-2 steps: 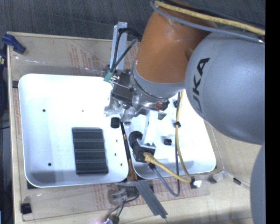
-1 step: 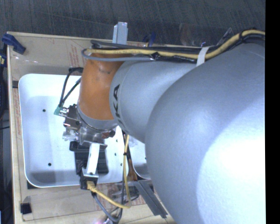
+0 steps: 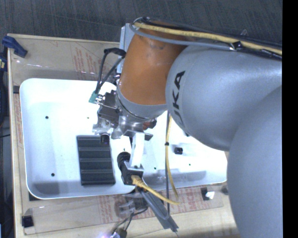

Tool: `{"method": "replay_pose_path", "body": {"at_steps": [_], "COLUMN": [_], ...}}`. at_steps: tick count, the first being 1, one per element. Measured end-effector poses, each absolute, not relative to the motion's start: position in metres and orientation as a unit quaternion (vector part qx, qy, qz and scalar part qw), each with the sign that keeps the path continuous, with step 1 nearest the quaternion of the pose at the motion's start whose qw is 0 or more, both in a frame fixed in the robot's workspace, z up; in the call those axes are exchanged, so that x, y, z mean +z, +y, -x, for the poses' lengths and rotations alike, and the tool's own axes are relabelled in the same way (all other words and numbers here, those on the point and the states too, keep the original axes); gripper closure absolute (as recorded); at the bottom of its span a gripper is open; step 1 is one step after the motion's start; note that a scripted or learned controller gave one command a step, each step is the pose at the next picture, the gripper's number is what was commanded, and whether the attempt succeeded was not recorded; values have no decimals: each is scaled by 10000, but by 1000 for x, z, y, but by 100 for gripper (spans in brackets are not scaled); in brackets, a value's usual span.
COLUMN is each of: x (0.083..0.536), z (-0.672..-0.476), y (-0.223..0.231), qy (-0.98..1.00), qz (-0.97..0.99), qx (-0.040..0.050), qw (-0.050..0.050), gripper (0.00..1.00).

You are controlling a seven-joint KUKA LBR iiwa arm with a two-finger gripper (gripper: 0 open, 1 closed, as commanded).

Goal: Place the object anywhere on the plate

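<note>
Here I see the arm low over the left bin, gripper touching the dark ribbed block's top edge, its grip I cannot tell, block flat on the bin floor.

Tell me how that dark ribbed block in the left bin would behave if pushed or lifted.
The dark ribbed block lies flat on the bin floor, so it would probably slide rather than roll or tip. Its straight edges and even ridges suggest it is stiff, not floppy. The ridges may give some hold, though its weight cannot be judged.
</note>
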State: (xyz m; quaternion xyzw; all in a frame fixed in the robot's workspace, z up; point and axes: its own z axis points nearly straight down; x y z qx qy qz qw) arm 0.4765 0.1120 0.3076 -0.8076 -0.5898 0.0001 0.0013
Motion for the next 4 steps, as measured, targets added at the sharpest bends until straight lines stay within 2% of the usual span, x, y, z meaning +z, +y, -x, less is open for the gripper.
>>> {"method": "replay_pose_path", "body": {"at_steps": [1, 2, 3, 4], "x": [210, 231, 207, 326], "z": [-475, -476, -494, -488], "y": [180, 121, 208, 152], "qy": [-6208, -6290, -5406, -6604], "qz": [7839, 7774, 8413, 7509], "qx": [39, 17, 28, -7], "qw": [13, 10, 9, 13], "gripper": [100, 100, 100, 100]}}
